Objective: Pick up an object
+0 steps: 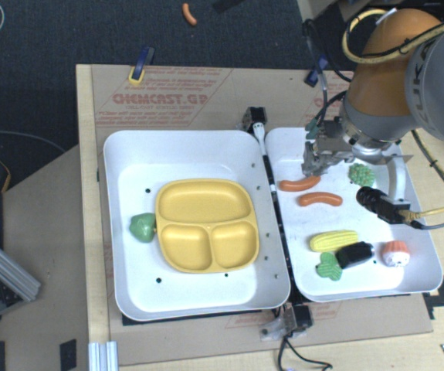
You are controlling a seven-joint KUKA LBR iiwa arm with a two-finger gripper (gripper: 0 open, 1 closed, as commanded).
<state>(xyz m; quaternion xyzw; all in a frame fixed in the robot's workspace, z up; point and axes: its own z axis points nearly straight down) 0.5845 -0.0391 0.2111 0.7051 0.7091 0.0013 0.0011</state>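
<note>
Green lump (142, 227): far left of the hand, in the left bin (121, 161), touching the yellow tray (206, 224).
Yellow tray: three-compartment, mid left bin.
Hand (315, 166): low in the right bin (415, 280), over one end of an orange sausage (299, 184); spread of the fingers, I cannot tell.
Second sausage (320, 200): just below the hand.
Corn (333, 240), black block (354, 254): further below.
Broccoli (361, 175): just right of the hand.
</note>
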